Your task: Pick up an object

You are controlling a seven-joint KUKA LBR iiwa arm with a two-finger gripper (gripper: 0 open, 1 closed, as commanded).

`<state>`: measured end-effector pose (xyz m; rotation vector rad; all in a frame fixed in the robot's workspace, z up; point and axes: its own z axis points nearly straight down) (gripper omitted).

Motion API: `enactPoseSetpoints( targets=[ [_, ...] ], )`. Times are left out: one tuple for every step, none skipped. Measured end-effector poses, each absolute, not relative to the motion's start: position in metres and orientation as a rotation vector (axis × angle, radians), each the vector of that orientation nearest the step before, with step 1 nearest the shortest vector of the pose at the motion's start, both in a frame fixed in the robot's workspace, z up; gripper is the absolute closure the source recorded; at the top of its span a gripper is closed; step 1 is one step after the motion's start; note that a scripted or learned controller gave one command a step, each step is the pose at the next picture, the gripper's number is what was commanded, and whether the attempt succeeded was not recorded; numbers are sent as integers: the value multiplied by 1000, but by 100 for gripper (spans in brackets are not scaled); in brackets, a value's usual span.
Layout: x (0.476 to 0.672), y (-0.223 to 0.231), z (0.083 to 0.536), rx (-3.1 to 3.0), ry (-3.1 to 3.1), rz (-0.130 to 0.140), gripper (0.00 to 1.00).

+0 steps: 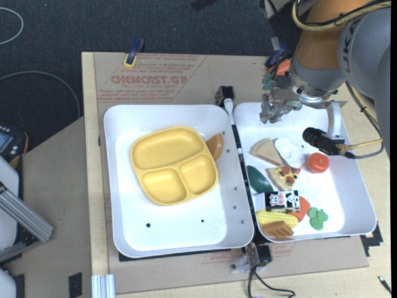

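My gripper (271, 117) hangs over the far left corner of the right bin (356, 191), open, with nothing between its fingers. Just in front of it lie a tan bread wedge (265, 150) and a white piece (287, 149). A red tomato (318, 162) sits to the right of them. Nearer the front are a dark green piece (257, 178), a pizza slice (285, 176), a black-and-white block (283, 200), a yellow corn cob (275, 217), a brown waffle (279, 230) and a green leafy piece (317, 218).
The left bin (124, 222) holds a yellow divided plate (173, 166) with a brown piece (215, 146) against its right side. A black divider (237, 154) runs between the bins. Cardboard (155, 76) lies under both.
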<state>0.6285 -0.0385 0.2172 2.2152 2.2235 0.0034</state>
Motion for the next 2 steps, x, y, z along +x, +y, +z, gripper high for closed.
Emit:
enactPoseSetpoints(
  targets=[
    [613, -47, 233, 2223, 2221, -1, 100],
    [624, -43, 235, 2217, 2220, 3, 100]
  ],
)
